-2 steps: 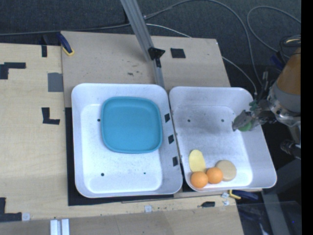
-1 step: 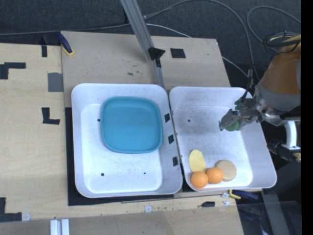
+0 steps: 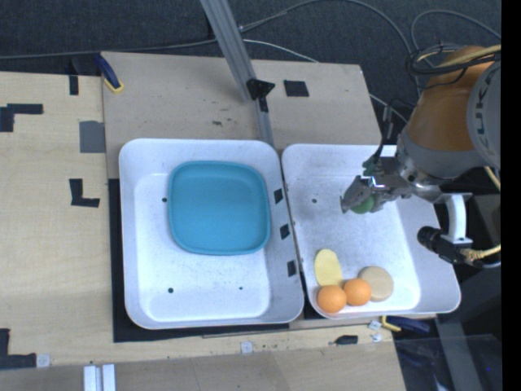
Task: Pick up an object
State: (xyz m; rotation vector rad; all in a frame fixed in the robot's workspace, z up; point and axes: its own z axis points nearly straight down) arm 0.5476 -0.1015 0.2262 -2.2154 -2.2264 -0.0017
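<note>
You are looking down at two white bins sitting side by side on the bench. The left bin (image 3: 146, 300) is holding a blue plate (image 3: 218, 207), which is lying flat near the middle. The right bin (image 3: 407, 251) is holding four small things, all crowding together in its near corner. A yellow piece (image 3: 327, 266) is lying just behind two orange balls. One orange ball (image 3: 330, 299) is sitting at the front, and the other orange ball (image 3: 356, 292) is touching it on the right. A tan round thing (image 3: 377, 282) is resting right beside that second ball.

The arm (image 3: 452, 120) is reaching in from the right, and its gripper (image 3: 361, 199) is hanging over the far half of the right bin, well apart from the four things. Something small and green (image 3: 368, 203) is showing at the tip, and the gripper is looking like it is closing on it. The picture is too blurry there for you to be sure, so you cannot tell how wide the gripper is or whether it is truly holding that green bit.
</note>
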